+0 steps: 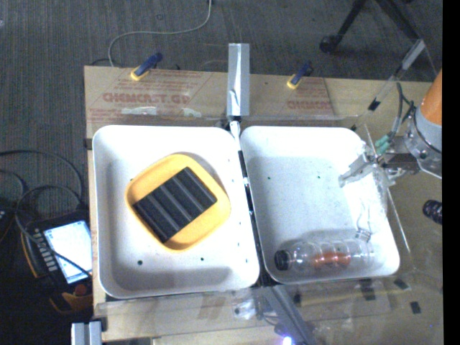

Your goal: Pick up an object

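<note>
The gripper (361, 169) hangs at the right edge of the frame over the right bin's (302, 164) rim, its fingers spread open and gripping nothing, probably poised to come down for a grab. A clear plastic bottle (325, 256) with reddish contents lies on its side along that bin's lower wall, dark cap pointing left. In the left bin (115, 149) a yellow block with black ribs (178, 200) rests flat, turned at an angle

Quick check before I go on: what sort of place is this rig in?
Probably a lab or workshop: two shallow white bins sit on a cardboard-topped bench held by blue-and-yellow clamps, over grey carpet with loose cables.
</note>
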